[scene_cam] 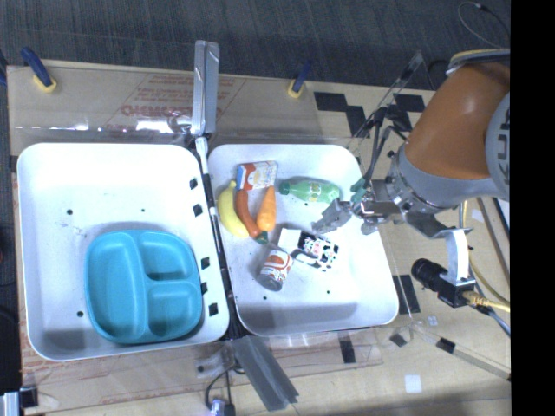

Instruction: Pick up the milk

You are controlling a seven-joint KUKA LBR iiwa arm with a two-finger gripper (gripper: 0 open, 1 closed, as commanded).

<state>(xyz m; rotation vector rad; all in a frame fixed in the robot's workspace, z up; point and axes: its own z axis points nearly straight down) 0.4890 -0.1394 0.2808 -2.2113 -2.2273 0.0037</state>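
White bins point(52, 319), two, side by side; blue tray point(143, 284) in the left one. Grey arm point(451, 146), reaching over the right bin. Gripper point(340, 215), fingers apart, empty, hovering just above the milk carton point(317, 250), cow-patterned, lying mid-bin. Advice: lower straight, straddle the carton's narrow sides, avoid the can point(276, 269) nearby.

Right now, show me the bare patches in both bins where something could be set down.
Left bin: bare floor above and left of the blue tray. Right bin: bare along the near edge, below the can and milk carton. Crowded: the right bin's upper middle, with banana, carrot, green bottle and gripper.
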